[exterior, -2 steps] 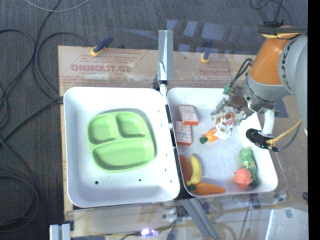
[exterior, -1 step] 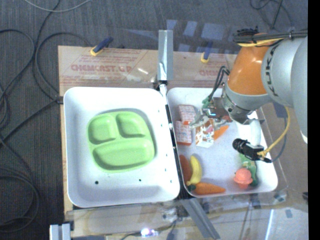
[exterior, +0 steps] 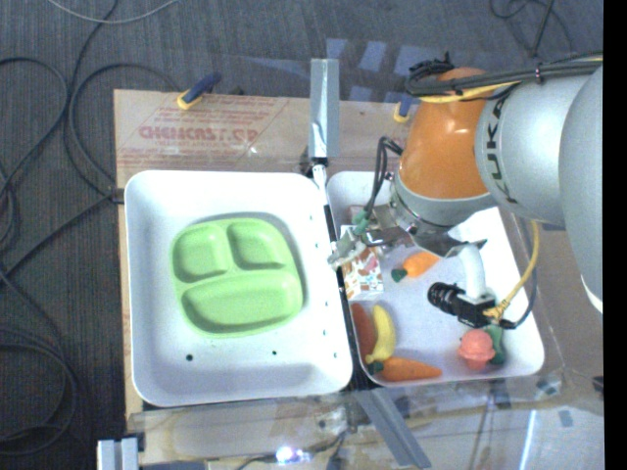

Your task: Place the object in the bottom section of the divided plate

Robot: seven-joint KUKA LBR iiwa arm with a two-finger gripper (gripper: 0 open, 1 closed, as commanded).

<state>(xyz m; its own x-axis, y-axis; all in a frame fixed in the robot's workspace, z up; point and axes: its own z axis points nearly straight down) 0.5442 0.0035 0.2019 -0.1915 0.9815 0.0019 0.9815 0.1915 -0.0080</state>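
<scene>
My end effector [exterior: 358, 241] hung low over the left edge of the right bin [exterior: 524, 360], just above a small patterned carton [exterior: 366, 276] that lay against that edge. Whether it was released or clenched I could not tell, as my own wrist covered it from above. Nothing showed plainly in its grasp.

The green plate [exterior: 235, 274] sat in the middle of the left bin [exterior: 147, 262], well apart from me. Its wide bottom section [exterior: 240, 307] faced the bin's front edge, with the two smaller sections behind it.

The other things lay in the right bin. A small orange piece [exterior: 422, 262] was just right of the carton. A banana [exterior: 383, 333] lay near the front left corner with a red piece [exterior: 362, 327] touching its left side, and a carrot [exterior: 409, 368] lay along the front edge just beside them. A pink fruit [exterior: 476, 349] sat by the front right corner.
</scene>
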